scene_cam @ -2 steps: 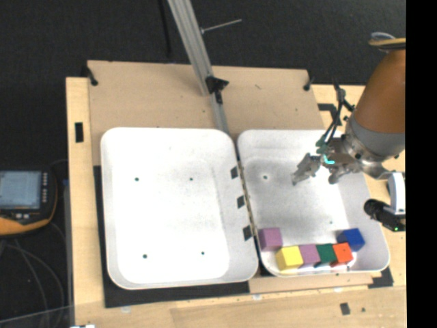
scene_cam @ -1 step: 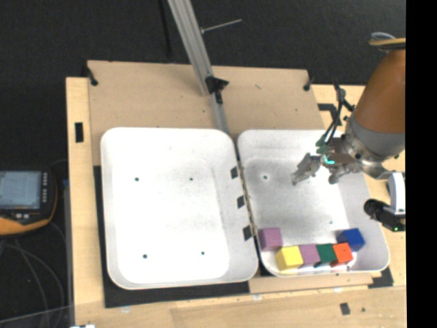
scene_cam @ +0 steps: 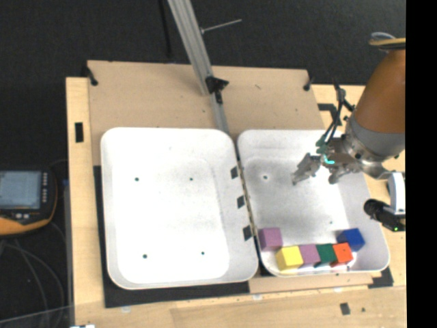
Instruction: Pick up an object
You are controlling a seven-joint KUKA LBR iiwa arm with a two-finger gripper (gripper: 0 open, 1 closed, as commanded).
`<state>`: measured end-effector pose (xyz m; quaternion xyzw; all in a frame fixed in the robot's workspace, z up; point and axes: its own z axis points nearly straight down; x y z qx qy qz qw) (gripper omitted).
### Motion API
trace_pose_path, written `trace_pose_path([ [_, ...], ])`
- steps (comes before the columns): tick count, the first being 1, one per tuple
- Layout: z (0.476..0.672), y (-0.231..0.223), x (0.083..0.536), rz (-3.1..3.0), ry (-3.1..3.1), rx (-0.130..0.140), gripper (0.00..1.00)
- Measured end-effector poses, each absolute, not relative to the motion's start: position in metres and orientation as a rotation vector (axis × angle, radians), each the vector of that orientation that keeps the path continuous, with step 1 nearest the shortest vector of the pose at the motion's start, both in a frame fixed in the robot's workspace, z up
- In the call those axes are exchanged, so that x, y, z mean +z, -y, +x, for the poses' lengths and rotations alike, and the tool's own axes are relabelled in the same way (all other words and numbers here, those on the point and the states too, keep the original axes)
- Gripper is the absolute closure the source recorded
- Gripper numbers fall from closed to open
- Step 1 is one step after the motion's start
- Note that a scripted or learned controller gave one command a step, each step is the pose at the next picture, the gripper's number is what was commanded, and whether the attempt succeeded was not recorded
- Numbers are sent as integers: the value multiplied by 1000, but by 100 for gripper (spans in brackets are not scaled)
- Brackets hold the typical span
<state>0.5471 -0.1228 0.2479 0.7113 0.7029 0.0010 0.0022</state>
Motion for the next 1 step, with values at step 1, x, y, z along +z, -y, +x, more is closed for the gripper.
trace_pose_path([
  [1, 548, 100, 247, 2217, -2227, 1, 0],
])
